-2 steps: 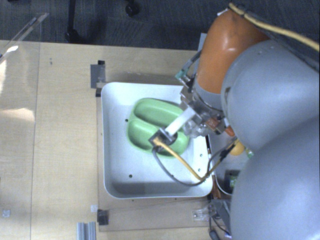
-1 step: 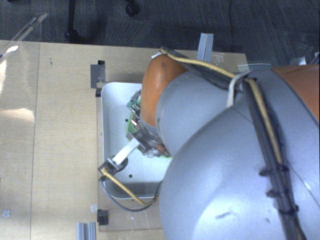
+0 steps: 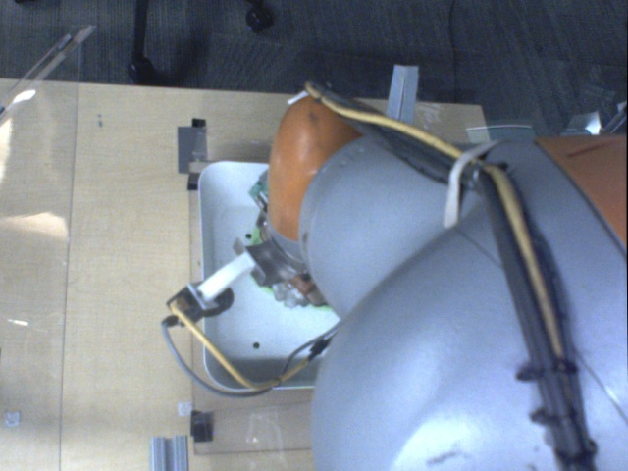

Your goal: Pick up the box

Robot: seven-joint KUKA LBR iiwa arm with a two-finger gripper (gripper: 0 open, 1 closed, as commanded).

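My grey arm with its orange band [image 3: 304, 155] reaches in from the right and covers most of the left bin [image 3: 218, 214]. The gripper [image 3: 283, 278] hangs low over the bin's middle, largely hidden under the wrist. Small green patches peek out beside the wrist at its upper left [image 3: 260, 192] and at its lower right [image 3: 314, 300]. I cannot tell whether they belong to the box. The rest of the bin's contents lie hidden under the arm.
A white connector with a black plug [image 3: 201, 297] sticks out left of the wrist, and a yellow cable [image 3: 221, 361] loops from it over the bin's front edge. Black clamps [image 3: 196, 145] [image 3: 201, 425] sit on the wooden bench by the bin's corners.
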